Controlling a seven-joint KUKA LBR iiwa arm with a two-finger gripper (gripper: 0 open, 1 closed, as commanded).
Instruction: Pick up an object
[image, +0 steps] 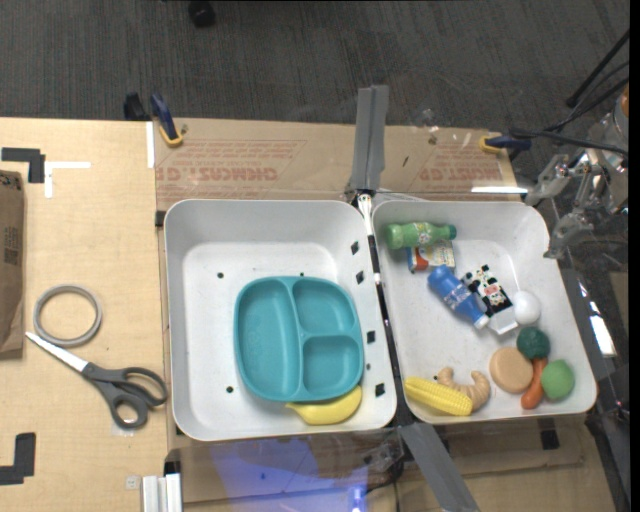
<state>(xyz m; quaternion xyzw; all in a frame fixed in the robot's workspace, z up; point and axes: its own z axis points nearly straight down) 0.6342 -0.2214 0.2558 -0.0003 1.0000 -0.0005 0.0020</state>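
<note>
You've got the gripper (574, 186) parked over the right bin's (560, 262) far right corner, nothing visibly in it; can't tell if it's spread or closed. Pick candidates lie in that bin: green bottle (420, 235), blue bottle (455, 293), corn (437, 397). In the left bin (200, 300), teal plate (298, 337) sits touching banana (330, 408).

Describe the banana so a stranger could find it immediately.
Start at the left white bin, which holds a teal divided plate. Look at the plate's near edge: the banana pokes out from under it. It is the only yellow thing in that bin.
</note>
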